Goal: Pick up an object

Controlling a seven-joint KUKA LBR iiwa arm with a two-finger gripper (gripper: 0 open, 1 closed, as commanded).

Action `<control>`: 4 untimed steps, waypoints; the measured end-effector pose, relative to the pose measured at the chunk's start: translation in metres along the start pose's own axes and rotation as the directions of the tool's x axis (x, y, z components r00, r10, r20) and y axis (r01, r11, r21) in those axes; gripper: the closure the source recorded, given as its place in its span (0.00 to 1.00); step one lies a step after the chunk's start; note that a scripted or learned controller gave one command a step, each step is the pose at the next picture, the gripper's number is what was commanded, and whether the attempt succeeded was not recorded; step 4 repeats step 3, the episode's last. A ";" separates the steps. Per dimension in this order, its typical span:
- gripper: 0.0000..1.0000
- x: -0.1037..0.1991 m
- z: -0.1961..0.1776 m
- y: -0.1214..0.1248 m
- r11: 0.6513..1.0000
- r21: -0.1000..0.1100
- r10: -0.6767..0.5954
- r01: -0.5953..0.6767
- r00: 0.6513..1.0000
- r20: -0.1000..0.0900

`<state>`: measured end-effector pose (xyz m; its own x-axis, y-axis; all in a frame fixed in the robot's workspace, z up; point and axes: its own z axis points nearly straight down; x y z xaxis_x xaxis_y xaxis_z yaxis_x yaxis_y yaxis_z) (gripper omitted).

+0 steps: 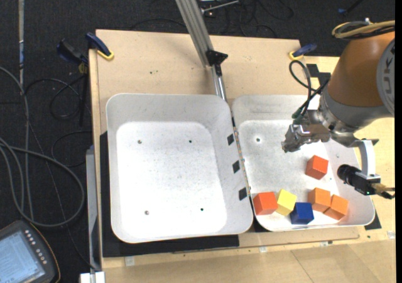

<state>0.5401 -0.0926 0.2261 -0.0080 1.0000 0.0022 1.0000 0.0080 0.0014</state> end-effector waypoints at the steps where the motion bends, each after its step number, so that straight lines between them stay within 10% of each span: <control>1: 1.00 0.052 0.008 -0.003 1.000 0.002 0.000 0.000 1.000 0.000; 3: 1.00 0.157 -0.009 -0.018 1.000 0.000 -0.001 0.001 1.000 -0.001; 4: 1.00 0.157 -0.009 -0.018 1.000 0.000 -0.001 0.001 1.000 -0.001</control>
